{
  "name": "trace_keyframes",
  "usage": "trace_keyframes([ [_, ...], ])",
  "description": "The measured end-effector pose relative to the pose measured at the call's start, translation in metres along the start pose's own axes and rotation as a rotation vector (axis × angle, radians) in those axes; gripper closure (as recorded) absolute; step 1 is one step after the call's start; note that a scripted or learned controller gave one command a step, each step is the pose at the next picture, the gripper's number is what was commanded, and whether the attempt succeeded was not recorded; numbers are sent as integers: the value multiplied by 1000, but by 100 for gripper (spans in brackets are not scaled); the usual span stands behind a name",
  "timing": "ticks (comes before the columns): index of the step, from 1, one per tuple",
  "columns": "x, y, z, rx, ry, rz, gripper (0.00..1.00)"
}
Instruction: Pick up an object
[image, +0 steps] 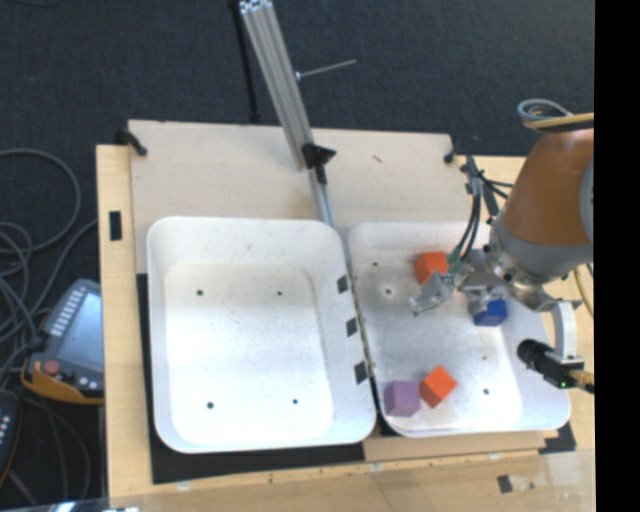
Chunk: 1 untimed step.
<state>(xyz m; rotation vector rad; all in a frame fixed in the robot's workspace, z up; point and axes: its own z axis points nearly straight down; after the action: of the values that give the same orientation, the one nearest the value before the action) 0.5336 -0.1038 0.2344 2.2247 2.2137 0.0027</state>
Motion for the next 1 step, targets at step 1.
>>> trace_keyframes([
  [1,-9,-26,89,11,1,-3,0],
])
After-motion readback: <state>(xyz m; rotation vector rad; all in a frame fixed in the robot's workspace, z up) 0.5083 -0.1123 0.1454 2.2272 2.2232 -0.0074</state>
